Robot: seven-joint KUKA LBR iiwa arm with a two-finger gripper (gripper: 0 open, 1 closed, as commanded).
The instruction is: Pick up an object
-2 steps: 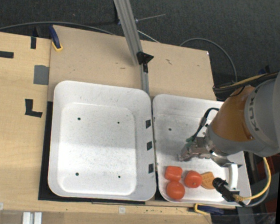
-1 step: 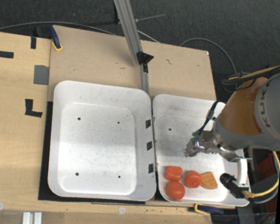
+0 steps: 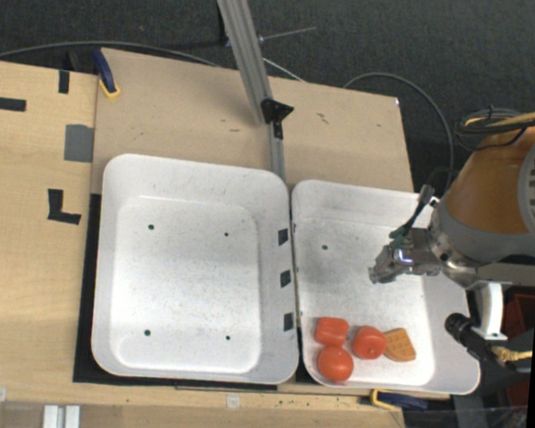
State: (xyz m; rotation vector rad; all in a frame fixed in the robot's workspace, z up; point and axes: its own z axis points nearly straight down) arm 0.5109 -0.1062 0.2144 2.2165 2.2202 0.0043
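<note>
Bench with two shallow white bins side by side, seen from above at a slant. Left bin [image 3: 124,242]: white, speckled floor with a few small dark dots. Right bin [image 3: 343,216]: same make, its contents gathered along the near edge. Item one, red tomato-like piece [image 3: 331,331], lying toward the near left of that bin. Item two, second red piece [image 3: 369,342], just beside the first on its right. Item three, third red piece [image 3: 335,364], nearest the front rim, close below the other two and seemingly touching them. Item four, orange-brown wedge [image 3: 400,344], resembling a bit of bread or pastry, right of the second red piece and touching it or nearly so. Arm [image 3: 494,202]: grey with a broad orange band, reaching in from the right over the far right part of the right bin. Gripper [image 3: 391,264]: positioned above the middle of the right bin's floor, well apart from the cluster of objects, nothing visible between its tips; whether it is spread or closed cannot be told from this angle. Slanted grey metal rail [image 3: 250,51]: runs from the top of the scene down to the gap between the two bins. Surrounding surface: tan board [image 3: 184,106] bearing black tape marks [image 3: 59,207] at left.
</note>
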